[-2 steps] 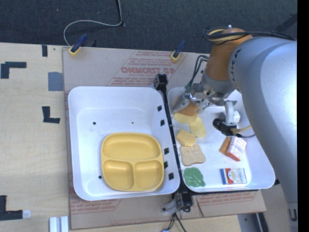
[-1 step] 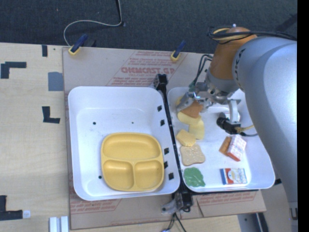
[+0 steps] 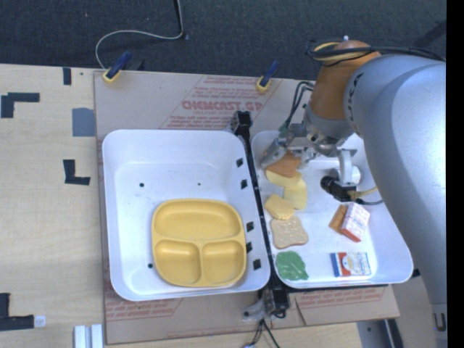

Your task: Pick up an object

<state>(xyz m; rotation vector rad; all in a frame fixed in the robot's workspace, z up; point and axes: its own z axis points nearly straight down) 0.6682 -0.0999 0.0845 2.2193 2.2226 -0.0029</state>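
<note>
step: reaching for pick | hand over orange bread piece, right bin | grip state: cannot tell | next: descend, clamp, lift

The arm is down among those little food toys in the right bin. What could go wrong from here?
The gripper sits over a tight cluster: the orange-brown piece touches the pale yellow block, so it might grab two things or nudge one away. This cluster lies close to the bin's inner wall, which the gripper could bump. The toast slice and green leaf lie flat, probably hard to pinch.
</note>
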